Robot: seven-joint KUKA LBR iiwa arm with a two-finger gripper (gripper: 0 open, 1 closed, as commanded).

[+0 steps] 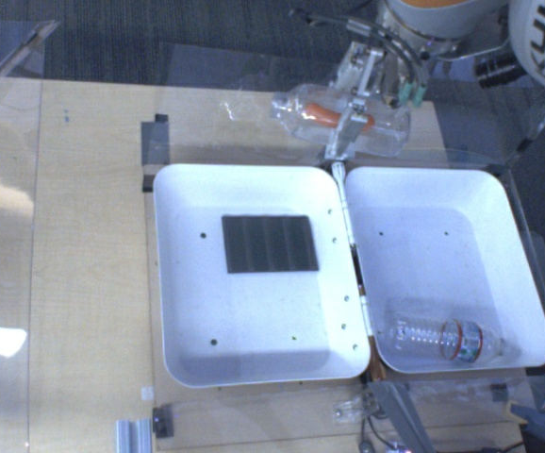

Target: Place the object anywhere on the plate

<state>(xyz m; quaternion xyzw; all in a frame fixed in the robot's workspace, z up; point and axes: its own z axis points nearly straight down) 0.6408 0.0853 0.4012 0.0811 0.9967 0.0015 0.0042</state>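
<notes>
A dark grey square plate (270, 243) lies flat in the left white bin (188, 347). My gripper (346, 132) hangs above the back rim where the two bins meet, and its fingers are shut on a clear plastic bottle (303, 113) with an orange band. The bottle lies sideways in the grip, its neck pointing left, raised off the bench and behind the plate's far right corner. A second clear bottle (442, 340) with a coloured label lies on its side in the front of the right bin (499, 206).
The two bins touch along a central ridge (351, 253). A black clamp (156, 149) sits at the left bin's back corner. The wooden bench (65, 253) stretches out to the left, under a transparent sheet.
</notes>
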